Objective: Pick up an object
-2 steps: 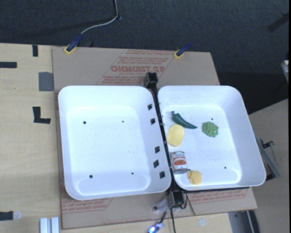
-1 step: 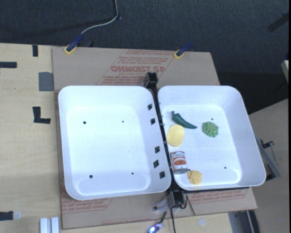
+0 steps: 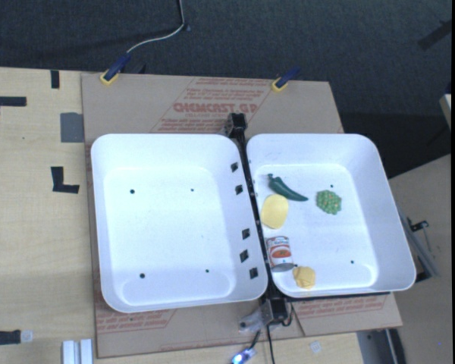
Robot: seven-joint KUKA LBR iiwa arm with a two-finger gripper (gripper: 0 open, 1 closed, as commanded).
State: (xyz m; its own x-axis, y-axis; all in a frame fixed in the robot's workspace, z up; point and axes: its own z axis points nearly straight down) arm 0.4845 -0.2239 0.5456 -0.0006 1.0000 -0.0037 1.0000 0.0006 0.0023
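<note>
- Two white bins sit side by side on a cardboard sheet [image 3: 212,108]; the left bin [image 3: 106,203] and right bin [image 3: 379,203] touch along a clipped middle seam.
- The right bin carries all the objects, mostly near its left wall.
- A green pepper [image 3: 287,189] lies by that wall, a yellow lemon-like piece [image 3: 274,211] just below it.
- A small red-and-white can [image 3: 279,251] sits lower still; a small yellow piece [image 3: 304,277] rests at the bin's front edge.
- A green broccoli-like clump [image 3: 329,202] lies near the middle.
- The gripper's state cannot be told.

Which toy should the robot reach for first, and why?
Probably the green bumpy toy in the right bin. It sits apart from the others, with bare white floor around it. The green pepper, yellow lemon and little can crowd the middle wall.
</note>
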